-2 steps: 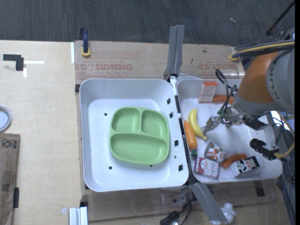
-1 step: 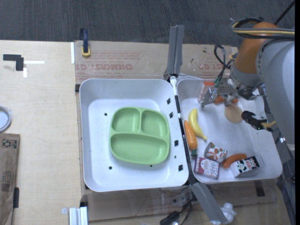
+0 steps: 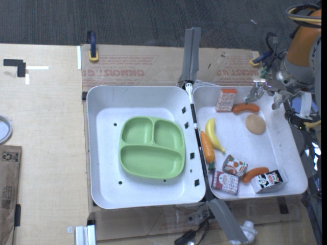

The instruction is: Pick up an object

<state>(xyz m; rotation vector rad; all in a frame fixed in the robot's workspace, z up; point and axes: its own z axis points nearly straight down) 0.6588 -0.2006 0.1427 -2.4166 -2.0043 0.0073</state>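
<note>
My claw (image 3: pixel 257 91) hangs at the frame's upper right, just above the sausage (image 3: pixel 246 107) in the right bin (image 3: pixel 294 147); I cannot tell its spread. The sausage looks light, smooth and likely to roll, so I'd pinch it across its middle.

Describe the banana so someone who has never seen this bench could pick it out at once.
Look in the right white bin, the one crowded with toy food beside the bin holding the green divided plate. Near that bin's left wall lies the banana, lengthwise next to an orange carrot. It is the only yellow, curved item there.
</note>
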